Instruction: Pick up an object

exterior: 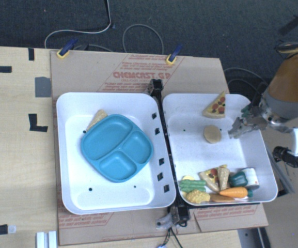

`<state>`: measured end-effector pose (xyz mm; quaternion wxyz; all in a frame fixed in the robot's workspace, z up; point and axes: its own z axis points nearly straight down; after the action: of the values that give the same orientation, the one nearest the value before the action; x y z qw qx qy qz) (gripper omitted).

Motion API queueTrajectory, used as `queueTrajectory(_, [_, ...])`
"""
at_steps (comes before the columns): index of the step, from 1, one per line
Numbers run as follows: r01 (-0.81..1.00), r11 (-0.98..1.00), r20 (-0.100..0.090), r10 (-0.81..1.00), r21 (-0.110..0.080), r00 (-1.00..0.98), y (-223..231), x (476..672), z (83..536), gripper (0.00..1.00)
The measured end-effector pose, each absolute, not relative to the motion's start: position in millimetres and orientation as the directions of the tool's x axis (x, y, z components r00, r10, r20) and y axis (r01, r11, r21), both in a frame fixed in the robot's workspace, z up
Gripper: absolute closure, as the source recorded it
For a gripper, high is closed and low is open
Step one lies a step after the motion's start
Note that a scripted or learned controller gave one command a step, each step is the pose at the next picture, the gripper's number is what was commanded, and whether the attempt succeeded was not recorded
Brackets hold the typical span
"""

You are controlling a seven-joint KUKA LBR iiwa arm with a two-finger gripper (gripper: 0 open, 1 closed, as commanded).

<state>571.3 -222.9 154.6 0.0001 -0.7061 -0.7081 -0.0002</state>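
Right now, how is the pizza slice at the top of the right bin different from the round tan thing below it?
The pizza slice is a triangle, while the round tan piece is a plain disc. The pizza slice has red and yellow toppings; the round tan piece is one colour all over. The pizza slice lies against the far wall of the right bin, and the round tan piece sits nearer the middle. Both are small, lie loose and apart, close to the hand.

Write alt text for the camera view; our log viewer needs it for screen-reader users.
A grey robot arm's gripper hovers at the right bin's right edge, near a round tan cookie and a pizza slice; more toy food lies along its near wall. The left bin holds a blue divided tray.
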Motion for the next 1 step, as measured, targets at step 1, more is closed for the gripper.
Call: queueTrajectory(1, [1.0, 0.005, 0.001, 1.0, 0.001, -0.005, -202.2, 621.9, 121.0, 1.0])
